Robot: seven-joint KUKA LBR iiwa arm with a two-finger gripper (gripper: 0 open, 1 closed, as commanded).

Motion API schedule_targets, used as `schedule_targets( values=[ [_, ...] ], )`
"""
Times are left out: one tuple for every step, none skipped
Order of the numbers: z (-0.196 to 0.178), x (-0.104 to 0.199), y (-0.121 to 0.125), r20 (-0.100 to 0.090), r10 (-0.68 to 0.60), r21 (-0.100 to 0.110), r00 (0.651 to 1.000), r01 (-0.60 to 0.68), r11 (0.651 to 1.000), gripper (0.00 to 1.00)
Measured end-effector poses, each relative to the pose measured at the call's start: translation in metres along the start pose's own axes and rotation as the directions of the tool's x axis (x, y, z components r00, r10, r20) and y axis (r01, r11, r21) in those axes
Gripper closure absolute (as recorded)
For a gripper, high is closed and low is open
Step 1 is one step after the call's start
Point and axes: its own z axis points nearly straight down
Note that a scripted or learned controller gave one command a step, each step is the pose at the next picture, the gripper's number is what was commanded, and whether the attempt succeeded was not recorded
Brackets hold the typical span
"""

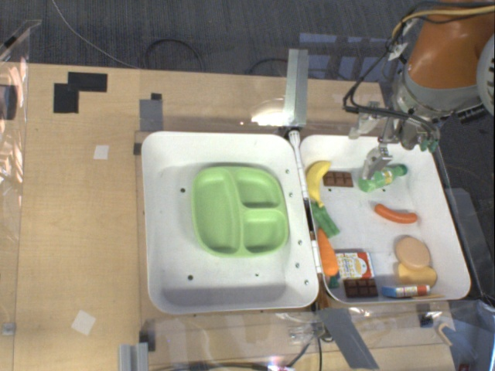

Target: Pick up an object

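Wooden bench (85,230) bearing two white bins side by side: left bin (166,284), right bin (448,230). Black marks (77,90) and pale squares (101,152) lie left.

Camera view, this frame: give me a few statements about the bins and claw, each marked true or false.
1. The green divided plate lies in the left bin. True.
2. The claw is over the left bin. False: it is over the right bin, at the green bottle.
3. The banana lies by the right bin's left wall. True.
4. The sausage rests on the green plate. False: it lies in the right bin.
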Motion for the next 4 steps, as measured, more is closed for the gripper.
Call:
schedule_targets(
  values=[
    [0.117,0.016,-0.022,0.002,0.206,0.0,0.979,-0.206,0.979,0.0],
    [0.137,0.075,-0.042,0.005,0.095,0.001,0.995,-0.095,0.995,0.0],
    [0.064,0.047,-0.096,0.002,-0.214,0.003,0.977,0.214,0.977,0.0],
    [0.137,0.045,-0.076,0.005,-0.15,0.003,0.989,0.15,0.989,0.0]
  ],
)
